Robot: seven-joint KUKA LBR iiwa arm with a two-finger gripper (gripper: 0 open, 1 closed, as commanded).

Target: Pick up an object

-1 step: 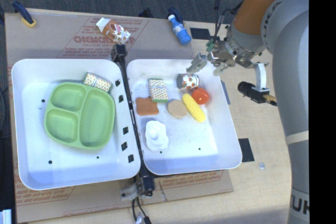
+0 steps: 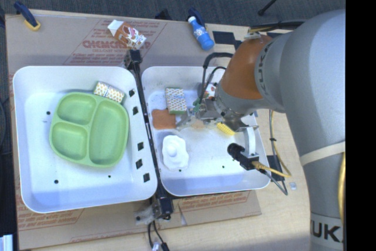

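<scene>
Approach step. The hand [image 2: 189, 116] is low in the right bin [image 2: 194, 185], at the edge of the orange-brown block [image 2: 163, 119], just below the patterned packet [image 2: 175, 99]; finger state cannot be told. Next move calls for closing on one item. The white bottle [image 2: 174, 151] looks smooth and rounded; the green divided plate [image 2: 89, 128] is glossy plastic.

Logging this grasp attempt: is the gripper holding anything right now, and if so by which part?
It cannot be told. The gripper is low in the right bin, between the orange-brown item and the green patterned packet, but no object visibly sits in it.
</scene>
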